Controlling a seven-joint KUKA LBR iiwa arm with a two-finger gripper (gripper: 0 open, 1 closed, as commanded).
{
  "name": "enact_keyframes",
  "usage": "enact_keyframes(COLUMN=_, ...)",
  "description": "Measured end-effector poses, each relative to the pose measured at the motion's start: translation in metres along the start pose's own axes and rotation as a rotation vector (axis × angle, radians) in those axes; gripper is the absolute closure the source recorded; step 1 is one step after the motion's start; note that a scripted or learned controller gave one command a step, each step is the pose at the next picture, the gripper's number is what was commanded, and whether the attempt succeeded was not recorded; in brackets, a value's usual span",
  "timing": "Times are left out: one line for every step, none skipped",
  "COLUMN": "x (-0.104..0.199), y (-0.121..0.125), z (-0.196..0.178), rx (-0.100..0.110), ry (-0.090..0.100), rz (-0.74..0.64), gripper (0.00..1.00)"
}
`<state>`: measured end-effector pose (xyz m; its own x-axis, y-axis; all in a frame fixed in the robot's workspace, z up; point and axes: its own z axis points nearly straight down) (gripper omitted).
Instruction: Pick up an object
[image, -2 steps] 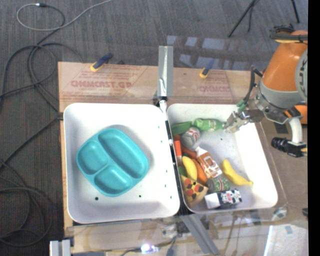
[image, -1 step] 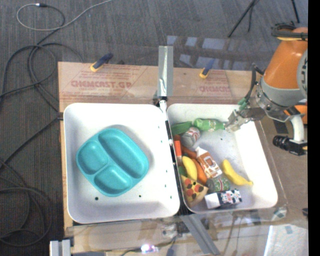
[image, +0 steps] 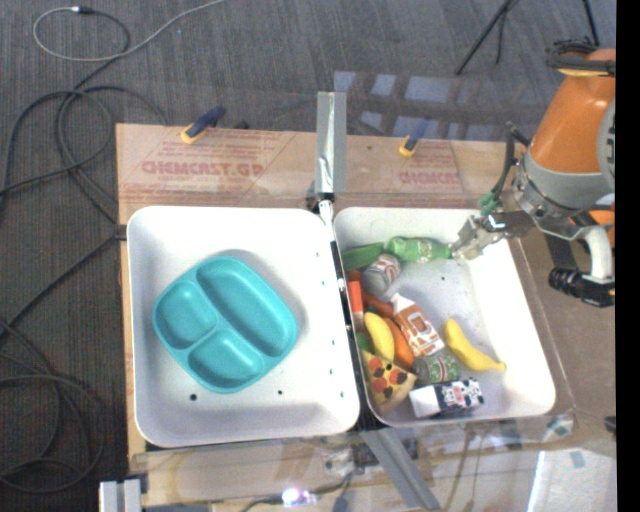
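Turquoise plastic, a three-compartment plate (image: 227, 322) is lying alone in the left bin (image: 150, 400). Toy food is crowding the right bin (image: 535, 385): a banana (image: 472, 347), a pizza slice (image: 387, 375), a green bottle (image: 420, 247), a small carton (image: 447, 398). "CHEMCAST GP" is showing on the bench sheet (image: 205, 168). Near the bottle, the end effector (image: 472, 240) is hovering; whether its grip is spread, I cannot tell.

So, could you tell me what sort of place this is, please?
Probably a robotics lab: a board clamped under two white bins, loose cables across carpet, and toy food piled for a gripper to pick.
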<state>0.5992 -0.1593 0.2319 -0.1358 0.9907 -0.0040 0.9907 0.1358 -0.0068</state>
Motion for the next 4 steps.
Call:
enact_keyframes(x=0.001, y=0.001, z=-0.008, rx=0.001, ry=0.000, rz=-0.002, gripper=1.00)
enact_keyframes(x=0.001, y=0.002, z=-0.017, rx=0.002, ry=0.001, rz=-0.003, gripper=1.00)
enact_keyframes(x=0.002, y=0.002, z=-0.025, rx=0.003, ry=0.002, rz=-0.005, gripper=1.00)
enact_keyframes(x=0.003, y=0.003, z=-0.033, rx=0.004, ry=0.002, rz=-0.006, gripper=1.00)
